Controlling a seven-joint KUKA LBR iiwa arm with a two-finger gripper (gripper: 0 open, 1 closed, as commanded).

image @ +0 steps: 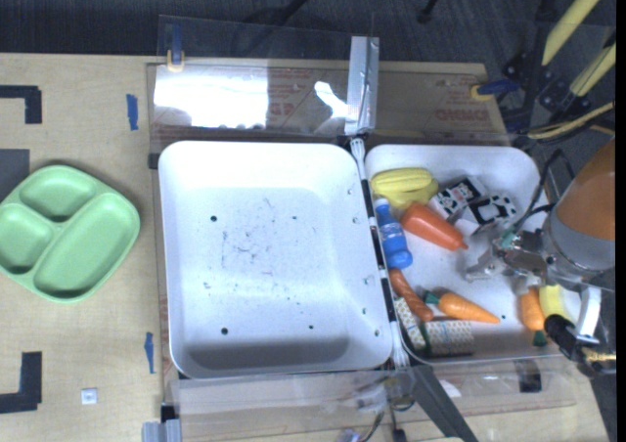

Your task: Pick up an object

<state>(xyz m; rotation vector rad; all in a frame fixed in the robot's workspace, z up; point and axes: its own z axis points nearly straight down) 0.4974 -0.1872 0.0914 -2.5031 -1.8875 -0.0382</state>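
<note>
Two white bins sit side by side on the bench. The left bin (259, 254) shows bare white floor with faint scuff marks. The right bin (518, 164) holds a pile of toys.

The arm (587, 225), grey with an orange band, comes in from the right edge and reaches down into the right bin. The gripper (499, 252) sits low over the middle of that bin; whether it is released or clenched cannot be told, and no toy is visibly caught in it.

Toys relative to the gripper:
- big orange carrot (430, 227) just to its left, tilted, tip pointing toward the gripper
- yellow corn (402, 182) up and left, near the bin's back left corner
- blue bottle (392, 240) further left, lying along the divider between the bins
- black and white block (472, 201) just above it, toward the back wall
- small carrot (462, 307) below and left, lying flat with its green end to the left
- slim orange piece (409, 297) left of the small carrot, near the divider
- patterned grey tube (445, 334) at the front wall
- orange and yellow piece (540, 305) below right, close beside the arm

A green divided plate (67, 231) rests on the bench, well apart to the left of both bins.
</note>
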